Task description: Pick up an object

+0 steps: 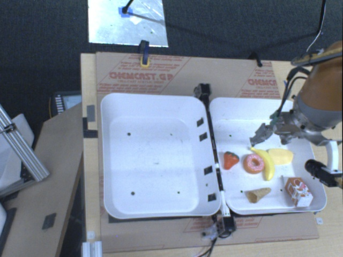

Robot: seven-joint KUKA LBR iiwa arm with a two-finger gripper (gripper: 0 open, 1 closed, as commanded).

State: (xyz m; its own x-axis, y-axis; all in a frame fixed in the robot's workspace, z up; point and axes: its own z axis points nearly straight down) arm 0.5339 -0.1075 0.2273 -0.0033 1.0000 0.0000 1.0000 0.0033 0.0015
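Over the right bin, the arm hangs low, jaws beside the banana.

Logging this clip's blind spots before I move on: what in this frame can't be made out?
- Claw, camera view: small and dark, so open or shut is unclear.
- Lemon: the banana covers its left end.
- Arm: cut off by the frame's right side.
- Boxed item in the right bin: print too small to read.
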